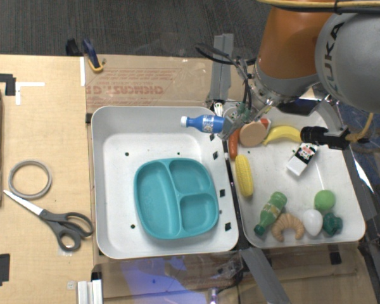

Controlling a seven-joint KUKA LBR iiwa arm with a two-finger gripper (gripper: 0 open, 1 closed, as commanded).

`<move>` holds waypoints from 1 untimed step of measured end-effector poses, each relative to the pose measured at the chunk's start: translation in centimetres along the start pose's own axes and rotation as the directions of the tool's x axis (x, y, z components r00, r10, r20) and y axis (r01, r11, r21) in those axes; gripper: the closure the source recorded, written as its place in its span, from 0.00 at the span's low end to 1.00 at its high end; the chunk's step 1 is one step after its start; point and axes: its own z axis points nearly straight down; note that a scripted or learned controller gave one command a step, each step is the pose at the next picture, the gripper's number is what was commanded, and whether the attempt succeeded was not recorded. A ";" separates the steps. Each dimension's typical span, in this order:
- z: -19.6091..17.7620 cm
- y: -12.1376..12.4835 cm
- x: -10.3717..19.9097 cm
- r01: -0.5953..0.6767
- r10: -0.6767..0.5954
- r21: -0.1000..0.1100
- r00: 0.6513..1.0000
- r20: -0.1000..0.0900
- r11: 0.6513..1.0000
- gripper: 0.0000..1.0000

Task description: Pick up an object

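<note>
Camera view: gripper (231, 120) clamped on blue bottle (202, 123) above the bins' divider, corn (243, 175) nearby

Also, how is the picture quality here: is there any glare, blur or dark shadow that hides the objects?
In the camera view the lighting is even and soft; both shallow white bins look bright without harsh glare. The large grey and orange robot arm sits close to the lens and looks slightly soft. The small blue plastic bottle stays readable, and a bluish glow shows below the bins.
</note>
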 end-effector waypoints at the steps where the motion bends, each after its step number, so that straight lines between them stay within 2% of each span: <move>1: -1.1 -5.5 6.8 -0.377 0.377 0.002 0.926 -0.002 0.926 1.00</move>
